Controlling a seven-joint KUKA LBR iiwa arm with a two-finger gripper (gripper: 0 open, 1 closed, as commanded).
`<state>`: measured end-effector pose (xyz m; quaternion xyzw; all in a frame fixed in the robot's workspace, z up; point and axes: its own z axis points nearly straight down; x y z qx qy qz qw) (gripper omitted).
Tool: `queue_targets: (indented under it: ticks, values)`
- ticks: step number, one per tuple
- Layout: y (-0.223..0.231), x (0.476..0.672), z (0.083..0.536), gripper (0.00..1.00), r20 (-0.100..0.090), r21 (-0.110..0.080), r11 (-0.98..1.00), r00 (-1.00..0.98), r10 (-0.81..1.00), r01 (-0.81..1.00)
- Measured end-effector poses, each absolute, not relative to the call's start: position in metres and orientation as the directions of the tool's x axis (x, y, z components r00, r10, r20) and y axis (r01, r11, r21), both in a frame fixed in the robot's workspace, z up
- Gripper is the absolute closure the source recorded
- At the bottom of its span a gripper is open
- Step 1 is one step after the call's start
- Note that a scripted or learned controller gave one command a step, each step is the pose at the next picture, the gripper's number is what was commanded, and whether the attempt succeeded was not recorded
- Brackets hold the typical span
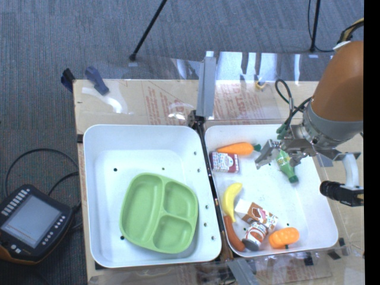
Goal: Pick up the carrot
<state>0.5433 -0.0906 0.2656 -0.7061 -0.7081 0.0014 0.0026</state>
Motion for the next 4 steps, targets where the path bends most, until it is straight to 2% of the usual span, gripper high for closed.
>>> queue_targets:
  ticks: [1, 2, 3, 4]
  values:
    - [-0.123, 0.621, 0.164, 0.0, 0.002, -0.004, 0.075, -0.075, 0.997, 0.997]
    - [-0.123, 0.645, 0.131, 0.0, 0.0, 0.0, 0.228, -0.228, 0.974, 0.974]
    - [-0.091, 0.644, 0.167, 0.0, 0.0, -0.002, -0.184, 0.184, 0.983, 0.983]
    - [-0.116, 0.643, 0.113, 0.0, 0.002, -0.005, 0.067, -0.067, 0.998, 0.998]
